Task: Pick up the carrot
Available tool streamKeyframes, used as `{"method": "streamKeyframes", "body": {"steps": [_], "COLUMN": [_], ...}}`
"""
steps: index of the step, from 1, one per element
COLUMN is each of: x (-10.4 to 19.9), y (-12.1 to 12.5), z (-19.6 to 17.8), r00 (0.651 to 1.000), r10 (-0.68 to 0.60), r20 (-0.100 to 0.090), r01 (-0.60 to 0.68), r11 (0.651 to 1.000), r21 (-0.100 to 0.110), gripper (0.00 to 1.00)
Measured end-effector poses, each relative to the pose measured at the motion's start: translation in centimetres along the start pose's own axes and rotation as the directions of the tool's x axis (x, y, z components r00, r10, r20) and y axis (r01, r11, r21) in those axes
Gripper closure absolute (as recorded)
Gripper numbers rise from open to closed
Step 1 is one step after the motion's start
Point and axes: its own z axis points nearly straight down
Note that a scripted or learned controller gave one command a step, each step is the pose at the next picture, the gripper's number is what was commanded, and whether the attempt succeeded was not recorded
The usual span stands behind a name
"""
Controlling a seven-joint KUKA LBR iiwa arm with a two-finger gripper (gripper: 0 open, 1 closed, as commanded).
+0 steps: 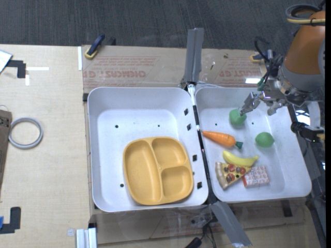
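Lying in the right bin (295,182), the carrot (219,137) rested by the left wall, a banana (239,159) and a pizza slice (228,173) just nearer the camera. Farther back, the gripper (250,105) hovered beside a green ball (237,118), fingers apparently parted and empty. Descending there risked grabbing the ball; a carrot approach risked clipping the wall.

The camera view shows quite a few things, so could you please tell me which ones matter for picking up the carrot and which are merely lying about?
For the job:
orange carrot with green top
gripper
right white bin

Lying about:
yellow divided plate
yellow banana
pizza slice toy
two green balls
tape roll
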Motion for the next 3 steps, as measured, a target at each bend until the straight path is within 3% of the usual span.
{"method": "streamKeyframes", "body": {"steps": [1, 2, 3], "x": [2.6, 11.3, 12.7], "y": [1.6, -2.3, -6.6], "z": [-3.2, 0.2, 0.2], "r00": [0.996, 0.995, 0.999], "r10": [0.084, -0.104, 0.036], "r20": [0.001, 0.001, 0.0], "r01": [-0.084, 0.104, -0.036], "r11": [0.996, 0.995, 0.999], "r21": [-0.002, 0.001, 0.002], "gripper": [0.0, 0.0, 0.0]}}
